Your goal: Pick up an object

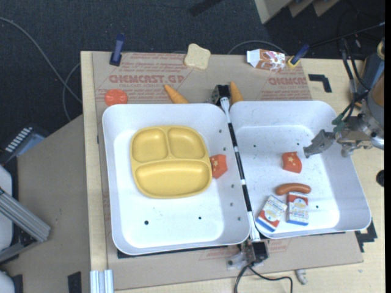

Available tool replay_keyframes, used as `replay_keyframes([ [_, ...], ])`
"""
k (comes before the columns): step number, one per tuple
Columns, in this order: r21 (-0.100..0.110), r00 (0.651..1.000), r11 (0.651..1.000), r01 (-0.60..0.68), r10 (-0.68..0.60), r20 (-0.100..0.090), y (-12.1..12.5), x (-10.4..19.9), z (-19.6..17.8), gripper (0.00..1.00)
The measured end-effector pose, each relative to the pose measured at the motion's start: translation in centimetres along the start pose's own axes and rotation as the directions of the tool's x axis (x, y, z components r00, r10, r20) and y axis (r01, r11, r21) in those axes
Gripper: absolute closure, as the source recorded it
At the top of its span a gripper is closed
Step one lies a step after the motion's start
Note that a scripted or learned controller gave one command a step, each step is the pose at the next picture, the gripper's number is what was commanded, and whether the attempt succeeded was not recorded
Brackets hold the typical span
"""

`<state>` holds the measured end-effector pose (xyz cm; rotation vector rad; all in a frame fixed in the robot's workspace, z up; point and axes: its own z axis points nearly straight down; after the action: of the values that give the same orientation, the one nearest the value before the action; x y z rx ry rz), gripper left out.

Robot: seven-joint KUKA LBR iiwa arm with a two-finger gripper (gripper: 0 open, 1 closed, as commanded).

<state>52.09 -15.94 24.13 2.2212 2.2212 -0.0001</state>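
My pincer (322, 143) is grey metal, its one clear finger dark and tapering to a blunt tip. Behind it my wrist is a pale, silvery block (blurred at the edge), with dark cables looping above.

Far left of the tool (314, 146), a beige bread slice toy (197, 56), a blue clip (116, 49) and a round orange piece (115, 97) lie on the brown cardboard-covered bench (146, 75).
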Motion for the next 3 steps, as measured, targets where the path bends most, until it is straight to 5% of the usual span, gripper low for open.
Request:
replay_keyframes([
  [1, 0.004, 1.0, 1.0, 0.0, 0.0, -0.002, 4.5, 0.0, 12.3, 0.0],
  [2, 0.003, 1.0, 1.0, 0.001, 0.0, -0.002, 4.5, 2.1, 15.7, 0.0],
  [3, 0.0, 1.0, 1.0, 0.0, 0.0, -0.001, 4.6, 2.0, 14.7, 1.0],
])
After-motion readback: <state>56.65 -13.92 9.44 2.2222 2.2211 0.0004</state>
